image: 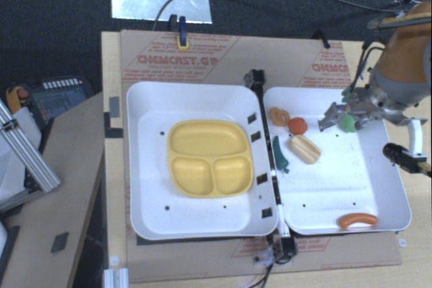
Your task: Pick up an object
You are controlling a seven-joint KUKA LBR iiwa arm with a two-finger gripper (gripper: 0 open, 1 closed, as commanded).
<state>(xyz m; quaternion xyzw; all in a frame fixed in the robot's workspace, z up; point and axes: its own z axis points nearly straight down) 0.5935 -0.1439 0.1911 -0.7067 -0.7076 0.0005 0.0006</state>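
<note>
My gripper hangs over the upper right part of the right bin, on the grey arm with its orange band. A small green object shows right at the gripper, partly covered by it; whether it is held or lies on the bin floor I cannot tell. Left of the gripper lie a round orange pastry and a red tomato. A tan hot-dog bun and a dark green piece lie below them. An orange sausage rests near the bin's front edge.
The left bin holds a yellow plate with three compartments. A black divider runs between the two bins. A black part of the arm reaches over the right bin's right rim.
</note>
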